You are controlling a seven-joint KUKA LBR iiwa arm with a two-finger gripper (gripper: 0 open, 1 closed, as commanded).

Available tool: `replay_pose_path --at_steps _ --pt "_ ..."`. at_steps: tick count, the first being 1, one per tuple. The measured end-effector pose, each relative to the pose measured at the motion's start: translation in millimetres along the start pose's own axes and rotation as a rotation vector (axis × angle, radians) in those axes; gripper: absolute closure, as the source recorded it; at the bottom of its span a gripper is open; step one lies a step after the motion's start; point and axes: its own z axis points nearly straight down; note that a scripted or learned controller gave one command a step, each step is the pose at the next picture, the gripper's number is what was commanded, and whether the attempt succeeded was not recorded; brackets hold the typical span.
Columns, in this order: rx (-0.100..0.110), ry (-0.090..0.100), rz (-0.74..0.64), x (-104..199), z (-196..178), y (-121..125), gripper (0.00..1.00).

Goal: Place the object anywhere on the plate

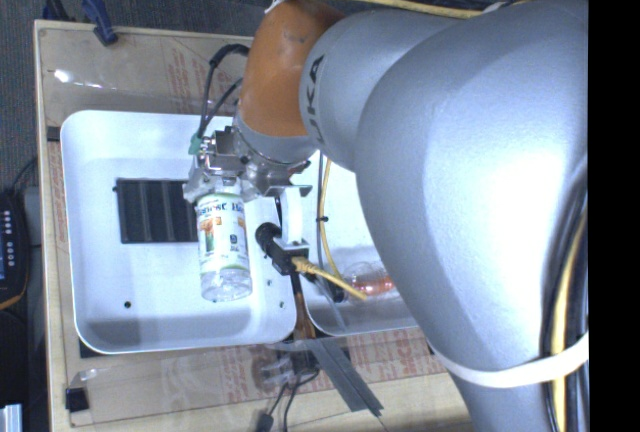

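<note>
Overhead, slanted view of my arm (430, 150) w/ its orange band (285, 70) reaching in from the right over the two white bins. My gripper (222, 182) sits above the left bin (90, 220), at the bin's right-hand side. A clear plastic bottle (224, 245) w/ a white label printed in green and orange hangs directly below the gripper, its cap end up against the wrist hardware and its base pointing toward the near bin wall. Fingers are hidden behind the bottle neck and the wrist fittings, so I cannot tell whether they grip the bottle or merely sit over it. Bottle lies over the bin floor just right of a dark rectangular ribbed plate (155, 211); its label edge is beside the plate's right edge, and I cannot tell whether the two touch. Black cable (215, 85) loops from the wrist toward the band; yellow hose (325, 275) runs from a black fitting past the bin divider. Right bin (350, 320) is mostly covered by my arm; something pinkish (368, 280) shows in it, too blurred to identify. Blue clamp (100, 20) sits at the bench's far left corner.
</note>
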Motion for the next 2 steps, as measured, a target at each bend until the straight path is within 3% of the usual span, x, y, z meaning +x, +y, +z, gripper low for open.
replay_pose_path --at_steps 1,2 --pt "0.004 -0.001 -0.007 1 -9 0 1.0" --pt "0.0 -0.001 -0.072 26 65 23 1.0"
